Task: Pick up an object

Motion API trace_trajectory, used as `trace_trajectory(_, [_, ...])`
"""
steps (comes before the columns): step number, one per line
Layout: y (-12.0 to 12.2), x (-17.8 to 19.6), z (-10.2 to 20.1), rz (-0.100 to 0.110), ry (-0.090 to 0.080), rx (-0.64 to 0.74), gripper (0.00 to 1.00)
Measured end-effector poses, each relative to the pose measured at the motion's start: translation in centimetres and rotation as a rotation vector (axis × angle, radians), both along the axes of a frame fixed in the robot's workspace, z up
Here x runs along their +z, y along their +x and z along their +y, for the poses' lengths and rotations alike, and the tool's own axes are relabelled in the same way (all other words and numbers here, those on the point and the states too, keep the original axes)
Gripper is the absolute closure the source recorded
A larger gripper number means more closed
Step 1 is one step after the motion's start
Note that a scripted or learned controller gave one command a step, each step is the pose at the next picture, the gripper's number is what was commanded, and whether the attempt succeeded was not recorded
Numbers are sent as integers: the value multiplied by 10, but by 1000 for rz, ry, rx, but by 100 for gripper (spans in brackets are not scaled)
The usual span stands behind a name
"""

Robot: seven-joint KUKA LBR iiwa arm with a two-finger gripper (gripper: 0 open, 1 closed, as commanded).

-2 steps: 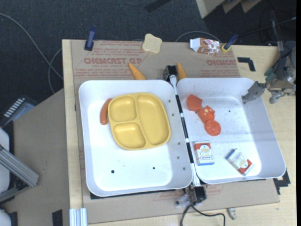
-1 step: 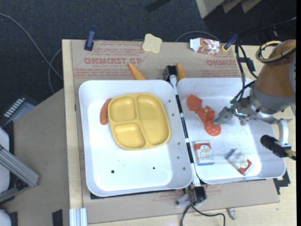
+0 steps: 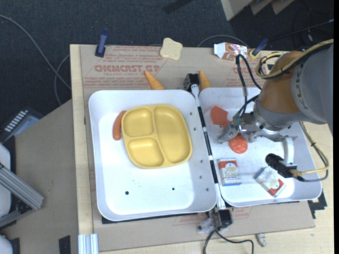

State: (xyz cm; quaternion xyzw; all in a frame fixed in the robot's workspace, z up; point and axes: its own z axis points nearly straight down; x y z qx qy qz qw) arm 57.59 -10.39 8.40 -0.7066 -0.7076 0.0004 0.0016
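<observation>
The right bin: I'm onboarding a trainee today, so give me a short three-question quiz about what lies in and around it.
1. True or false: the yellow divided tray sits in the right bin.
2. Which lies nearest the gripper? A) the small carton B) the round red object C) the bread slice
3. Fill in: the sausage lies against the tray's ____ side in the camera view.

Key: 1 false, it is in the left bin; 2 B; 3 left.

Red tomato (image 3: 239, 145), round, right bin (image 3: 296, 194), near centre
</observation>
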Motion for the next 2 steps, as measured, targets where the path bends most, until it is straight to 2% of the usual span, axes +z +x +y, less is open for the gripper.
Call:
trace_trajectory(1, [1, 10, 0, -3, -1, -1, 100])
trace_trajectory(2, [1, 10, 0, -2, -1, -1, 0])
